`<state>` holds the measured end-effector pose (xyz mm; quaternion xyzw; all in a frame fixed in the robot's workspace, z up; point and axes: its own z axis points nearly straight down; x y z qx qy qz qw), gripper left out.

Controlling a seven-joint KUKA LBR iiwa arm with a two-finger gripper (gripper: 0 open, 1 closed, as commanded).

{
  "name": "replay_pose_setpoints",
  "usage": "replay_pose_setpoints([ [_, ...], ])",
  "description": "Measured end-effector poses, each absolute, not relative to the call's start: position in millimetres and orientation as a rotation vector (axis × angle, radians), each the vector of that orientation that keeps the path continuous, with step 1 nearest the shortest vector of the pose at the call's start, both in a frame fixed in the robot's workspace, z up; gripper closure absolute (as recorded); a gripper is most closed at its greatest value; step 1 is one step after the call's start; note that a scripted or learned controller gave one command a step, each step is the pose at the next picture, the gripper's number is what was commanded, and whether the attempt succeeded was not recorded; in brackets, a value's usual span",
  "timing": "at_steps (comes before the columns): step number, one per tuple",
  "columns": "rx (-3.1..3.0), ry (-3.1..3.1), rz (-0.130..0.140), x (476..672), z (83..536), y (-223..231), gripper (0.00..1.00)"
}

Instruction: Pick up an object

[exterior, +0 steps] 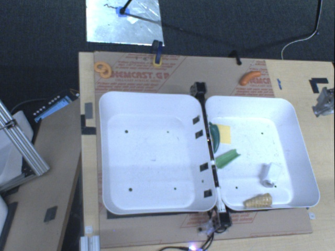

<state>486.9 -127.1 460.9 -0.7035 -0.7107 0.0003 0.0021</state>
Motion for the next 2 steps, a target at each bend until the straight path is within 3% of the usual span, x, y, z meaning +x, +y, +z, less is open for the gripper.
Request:
replay_pose_setpoints([
  [1, -2.213, -2.24, -0.013, 487.0, 540, -49, 1.0],
  [2, -2.232, -2.219, 0.003, 488.9, 535, -211, 1.0],
])
